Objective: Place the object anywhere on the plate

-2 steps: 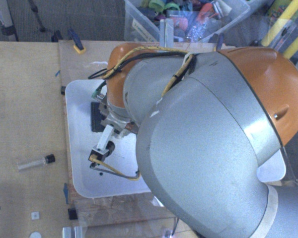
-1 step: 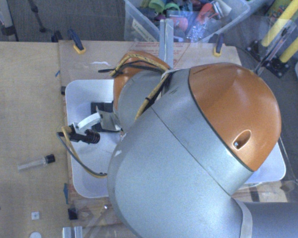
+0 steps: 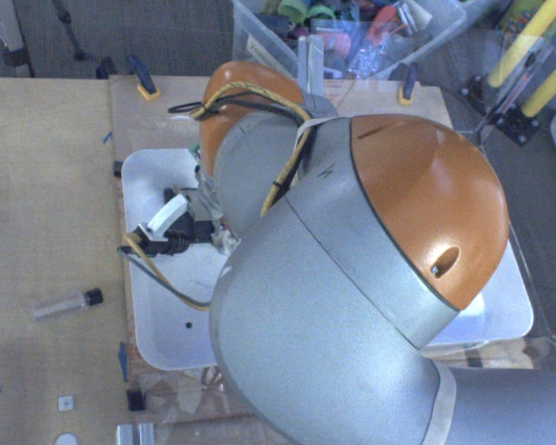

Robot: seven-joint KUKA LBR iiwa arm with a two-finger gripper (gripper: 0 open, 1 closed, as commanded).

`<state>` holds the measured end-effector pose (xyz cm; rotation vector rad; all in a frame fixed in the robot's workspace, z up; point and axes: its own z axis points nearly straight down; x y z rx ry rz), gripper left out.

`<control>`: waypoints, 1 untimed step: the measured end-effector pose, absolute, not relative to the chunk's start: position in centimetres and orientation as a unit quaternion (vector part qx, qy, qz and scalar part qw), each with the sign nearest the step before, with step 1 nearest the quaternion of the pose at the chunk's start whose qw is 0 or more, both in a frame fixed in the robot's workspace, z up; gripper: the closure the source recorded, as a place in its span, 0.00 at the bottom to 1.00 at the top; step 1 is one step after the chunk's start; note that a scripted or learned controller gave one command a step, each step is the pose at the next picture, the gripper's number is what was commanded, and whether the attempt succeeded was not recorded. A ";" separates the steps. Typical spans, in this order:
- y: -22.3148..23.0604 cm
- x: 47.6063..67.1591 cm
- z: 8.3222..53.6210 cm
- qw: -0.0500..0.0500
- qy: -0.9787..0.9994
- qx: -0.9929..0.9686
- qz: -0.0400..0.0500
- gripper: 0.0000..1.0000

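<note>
My grey and orange arm [image 3: 371, 248] stretches across the view and covers most of both bins. Its wrist hangs over the left white bin [image 3: 153, 332], and the gripper [image 3: 215, 228] sits low over the upper middle of that bin, mostly hidden under the arm. A tiny dark speck [image 3: 189, 324] lies on the bare bin floor near the front. Whatever lies under the arm is hidden.
A corner of the right bin [image 3: 511, 315] peeks out past the arm. A small clear tube with a black cap [image 3: 67, 303] lies on the bench left of the bins. A clear tub of colourful toys [image 3: 352, 17] stands behind the bins.
</note>
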<state>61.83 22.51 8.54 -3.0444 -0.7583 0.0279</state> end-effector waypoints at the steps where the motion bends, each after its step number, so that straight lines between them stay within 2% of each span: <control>1: 22.6 64.9 13.6 0.000 -0.490 -0.872 0.001 1.00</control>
